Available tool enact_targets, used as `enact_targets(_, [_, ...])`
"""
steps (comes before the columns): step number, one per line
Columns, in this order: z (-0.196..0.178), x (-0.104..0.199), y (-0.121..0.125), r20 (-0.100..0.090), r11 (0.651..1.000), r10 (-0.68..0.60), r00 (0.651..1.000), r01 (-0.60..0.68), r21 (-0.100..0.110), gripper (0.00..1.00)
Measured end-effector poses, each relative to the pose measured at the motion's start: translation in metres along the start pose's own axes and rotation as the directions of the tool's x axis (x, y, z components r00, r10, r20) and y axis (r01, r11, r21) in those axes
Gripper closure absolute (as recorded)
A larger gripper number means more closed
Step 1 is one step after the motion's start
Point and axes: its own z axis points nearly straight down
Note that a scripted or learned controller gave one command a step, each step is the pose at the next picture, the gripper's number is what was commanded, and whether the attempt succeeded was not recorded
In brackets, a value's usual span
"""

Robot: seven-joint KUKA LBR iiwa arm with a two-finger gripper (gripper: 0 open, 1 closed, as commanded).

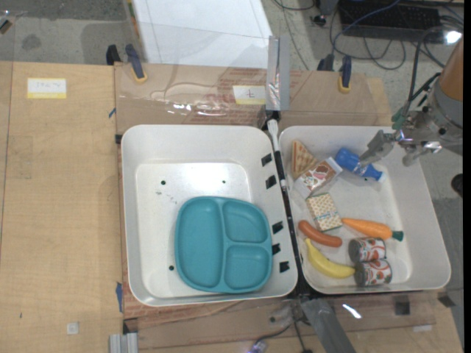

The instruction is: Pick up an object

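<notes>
The left bin [140, 197] holds a blue plate [222, 245] near its front edge, with bare floor behind it. The right bin [427, 219] is crowded: a blue bottle [358, 164] near the back edge, a carrot [369, 229], banana [327, 262], sausage [319, 234] and cans [370, 261] toward the front. The gripper [390, 144] hangs by the bottle, fingers apart, holding nothing.
</notes>
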Motion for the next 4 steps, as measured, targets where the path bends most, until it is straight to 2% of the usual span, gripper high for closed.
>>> enact_targets(1, [0.086, -0.047, 0.05, 0.001, 0.997, -0.073, 0.997, 0.073, 0.0, 0.0])
enact_targets(2, [0.177, -0.022, 0.094, 0.002, 0.996, -0.084, 0.996, 0.084, -0.005, 0.0])
enact_targets(3, [0.166, -0.023, 0.095, 0.003, 0.997, -0.083, 0.997, 0.083, -0.007, 1.0])
enact_targets(4, [0.166, -0.023, 0.095, 0.003, 0.997, -0.083, 0.997, 0.083, -0.007, 0.0])
